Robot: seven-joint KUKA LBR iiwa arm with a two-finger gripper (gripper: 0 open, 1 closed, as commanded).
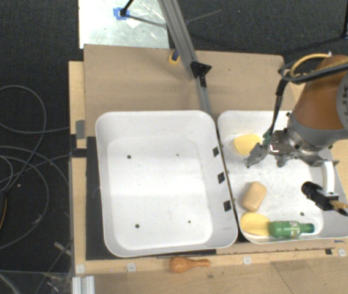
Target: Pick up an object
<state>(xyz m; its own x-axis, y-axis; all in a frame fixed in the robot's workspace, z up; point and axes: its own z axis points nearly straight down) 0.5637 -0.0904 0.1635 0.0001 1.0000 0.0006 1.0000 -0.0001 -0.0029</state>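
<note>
arm [327, 103] reaching in from right of frame, gripper [266, 155] hanging over right bin [345, 225], fingers spread, pinching nothing. yellow lump [246, 144] lying just left of gripper. tan block [254, 196] sitting mid-bin. green bottle [290, 228] and yellow piece [253, 223] lying along lower rim. left bin [155, 118] sitting at centre.
</note>
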